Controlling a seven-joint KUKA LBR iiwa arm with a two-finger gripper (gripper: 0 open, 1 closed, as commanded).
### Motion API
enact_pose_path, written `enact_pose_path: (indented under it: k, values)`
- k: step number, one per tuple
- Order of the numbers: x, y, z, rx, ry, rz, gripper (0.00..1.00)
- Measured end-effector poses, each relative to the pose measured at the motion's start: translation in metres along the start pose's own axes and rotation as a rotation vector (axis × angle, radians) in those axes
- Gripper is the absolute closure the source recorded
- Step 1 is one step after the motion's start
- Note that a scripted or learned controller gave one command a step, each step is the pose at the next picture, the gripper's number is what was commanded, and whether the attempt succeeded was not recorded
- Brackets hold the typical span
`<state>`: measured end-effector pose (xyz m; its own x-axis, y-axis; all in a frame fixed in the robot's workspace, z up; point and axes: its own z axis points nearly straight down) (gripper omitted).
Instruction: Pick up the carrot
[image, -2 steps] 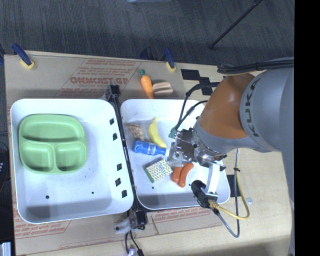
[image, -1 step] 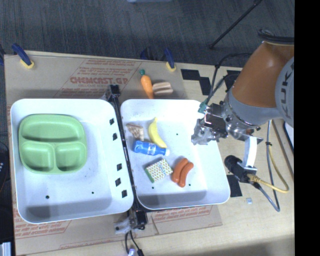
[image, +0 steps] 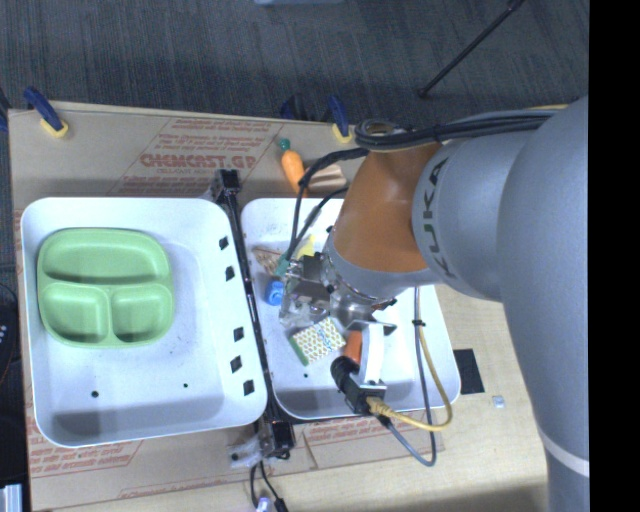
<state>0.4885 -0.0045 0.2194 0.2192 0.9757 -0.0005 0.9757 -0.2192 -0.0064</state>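
An orange carrot-like piece (image: 352, 346) lies in the right bin (image: 440, 375), just below the arm's wrist and partly covered by it. A second orange shape with a green tip (image: 290, 166) rests on the cardboard beyond the right bin's far rim. I cannot tell which of the two is the carrot. My gripper (image: 303, 296) reaches down into the middle of the right bin, among the clutter, a short way left of the orange piece in the bin. The wrist and orange band hide most of it.
A green three-part tray (image: 105, 285) sits in the left bin (image: 150, 400). Around the gripper in the right bin lie a small blue object (image: 274, 294), a green and white patterned item (image: 318, 341) and a yellow scrap (image: 306, 245). A yellow cable (image: 425, 420) loops over the bin's near rim.
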Motion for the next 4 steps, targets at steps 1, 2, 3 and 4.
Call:
enact_pose_path:
  k: [1, 2, 3, 4]
  values:
    - [0.063, -0.027, 0.028, 0.001, 0.0, 0.341, 1.0]
    - [0.019, -0.017, 0.015, -0.002, 0.001, 0.742, 1.0]
    - [0.093, -0.034, 0.006, 0.001, 0.001, 0.719, 1.0]
    - [0.16, -0.049, 0.021, 0.0, 0.0, 0.838, 1.0]
